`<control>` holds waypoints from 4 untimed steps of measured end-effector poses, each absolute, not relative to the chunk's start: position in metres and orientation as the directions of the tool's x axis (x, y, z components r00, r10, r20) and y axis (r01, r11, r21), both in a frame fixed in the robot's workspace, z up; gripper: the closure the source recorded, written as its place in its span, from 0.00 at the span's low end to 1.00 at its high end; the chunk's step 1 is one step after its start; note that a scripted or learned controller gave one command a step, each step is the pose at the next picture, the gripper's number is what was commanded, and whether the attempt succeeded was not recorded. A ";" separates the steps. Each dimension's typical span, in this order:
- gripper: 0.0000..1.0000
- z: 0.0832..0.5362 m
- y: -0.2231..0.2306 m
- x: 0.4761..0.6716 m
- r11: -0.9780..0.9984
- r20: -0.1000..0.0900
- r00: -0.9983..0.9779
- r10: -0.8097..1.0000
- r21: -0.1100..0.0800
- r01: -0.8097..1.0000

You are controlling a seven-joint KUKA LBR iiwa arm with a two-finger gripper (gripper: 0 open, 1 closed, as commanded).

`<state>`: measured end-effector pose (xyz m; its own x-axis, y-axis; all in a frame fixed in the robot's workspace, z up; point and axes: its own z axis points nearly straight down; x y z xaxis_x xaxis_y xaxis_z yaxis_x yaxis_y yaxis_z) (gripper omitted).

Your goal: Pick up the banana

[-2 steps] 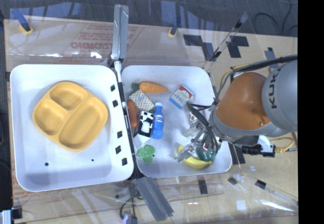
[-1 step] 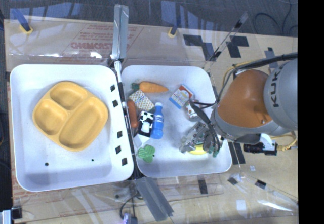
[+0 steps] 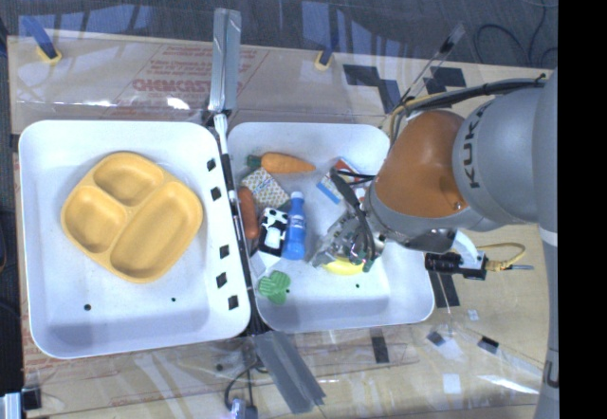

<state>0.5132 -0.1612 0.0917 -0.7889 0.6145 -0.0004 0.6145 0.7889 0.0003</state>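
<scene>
The banana [image 3: 343, 266] lies in the right bin [image 3: 398, 308], a small yellow piece showing just below the gripper. My gripper [image 3: 349, 244] hangs low over it, right at the banana's upper edge, with the grey arm and its orange band reaching in from the right. Most of the banana is hidden under the gripper's metal parts.
In the right bin also lie a carrot [image 3: 286, 163], a blue bottle [image 3: 295, 227], a black-and-white item [image 3: 274, 229], a brown sausage [image 3: 248, 213], a checked packet [image 3: 266, 188] and a green piece [image 3: 274, 287]. The left bin [image 3: 57, 313] holds a yellow divided plate [image 3: 133, 215].
</scene>
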 end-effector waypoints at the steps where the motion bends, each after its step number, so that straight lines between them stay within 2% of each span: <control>1: 1.00 0.205 -0.084 0.477 0.672 0.000 -0.672 0.741 0.000 0.741; 2: 1.00 0.205 -0.064 0.477 0.389 -0.002 -0.389 0.921 0.002 0.921; 3: 0.00 0.205 -0.064 0.477 0.389 -0.002 -0.389 0.921 0.001 0.921; 4: 0.00 0.191 -0.067 0.476 0.607 0.003 -0.607 0.795 -0.003 0.795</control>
